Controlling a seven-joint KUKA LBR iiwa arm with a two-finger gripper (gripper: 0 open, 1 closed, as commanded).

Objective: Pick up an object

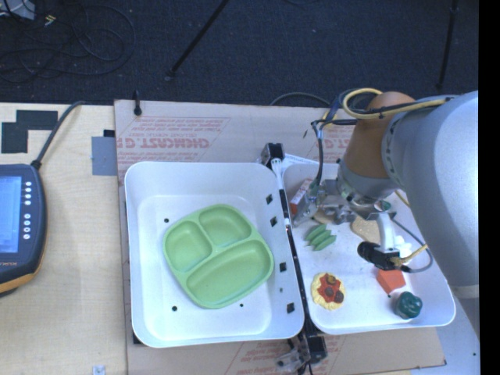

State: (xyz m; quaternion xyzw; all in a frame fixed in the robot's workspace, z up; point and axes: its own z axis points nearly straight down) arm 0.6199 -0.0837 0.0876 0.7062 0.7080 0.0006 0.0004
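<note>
Looks like we're mid-reach: end effector (324,208) low over the green pods (319,237), grip state we can't tell, next we need a clean close.

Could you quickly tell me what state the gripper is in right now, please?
Gripper: low in the right bin, by the green pea pod; whether it is open, closed or holding anything cannot be told.
</note>
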